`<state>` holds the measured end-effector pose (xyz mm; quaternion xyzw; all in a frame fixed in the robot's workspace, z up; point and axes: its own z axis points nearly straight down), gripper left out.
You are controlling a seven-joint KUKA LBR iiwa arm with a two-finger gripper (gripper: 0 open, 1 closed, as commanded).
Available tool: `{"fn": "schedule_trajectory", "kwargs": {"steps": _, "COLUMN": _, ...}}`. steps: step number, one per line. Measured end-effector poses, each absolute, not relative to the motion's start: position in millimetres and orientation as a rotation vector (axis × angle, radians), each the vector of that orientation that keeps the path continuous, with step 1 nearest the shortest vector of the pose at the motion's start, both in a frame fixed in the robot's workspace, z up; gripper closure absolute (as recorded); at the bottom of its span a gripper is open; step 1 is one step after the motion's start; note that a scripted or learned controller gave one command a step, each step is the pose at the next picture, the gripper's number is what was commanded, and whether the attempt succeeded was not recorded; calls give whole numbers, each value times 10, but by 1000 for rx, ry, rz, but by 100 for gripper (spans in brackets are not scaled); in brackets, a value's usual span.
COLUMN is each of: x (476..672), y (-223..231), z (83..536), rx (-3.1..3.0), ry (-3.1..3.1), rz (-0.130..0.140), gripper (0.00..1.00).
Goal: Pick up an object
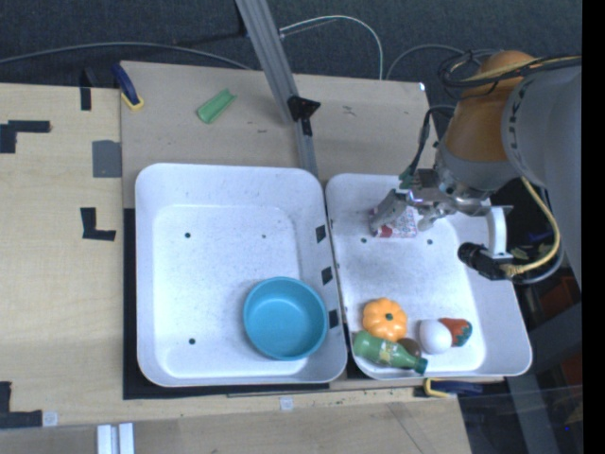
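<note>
- A green block lies on the table, well beyond the far edge of the left bin.
- A blue bowl sits upright in the left bin's near right corner, close to the wall shared with the right bin.
- Inside the right bin, along its near edge, a green bottle-like toy lies on its side, touching an orange pumpkin just behind it.
- Right of the pumpkin rests a white egg-shaped thing, with a small red piece against it.
- The hand hangs over the right bin's far end, well apart from the pumpkin; something small, clear and reddish sits between its fingers, so it appears clenched on that.
</note>
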<state>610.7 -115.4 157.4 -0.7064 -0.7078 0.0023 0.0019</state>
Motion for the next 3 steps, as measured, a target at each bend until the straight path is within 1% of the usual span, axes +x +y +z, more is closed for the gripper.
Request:
{"fn": "schedule_trajectory", "kwargs": {"steps": 1, "x": 6064, "y": -1076, "z": 1100, "rx": -2216, "ry": -2220, "rz": 7, "gripper": 0}}
{"fn": "schedule_trajectory", "kwargs": {"steps": 2, "x": 6075, "y": -1074, "z": 1229, "rx": -2217, "ry": -2223, "rz": 3, "gripper": 100}}
{"fn": "schedule_trajectory", "kwargs": {"steps": 3, "x": 6054, "y": -1071, "z": 1859, "rx": -2223, "ry": -2226, "rz": -5, "gripper": 100}}
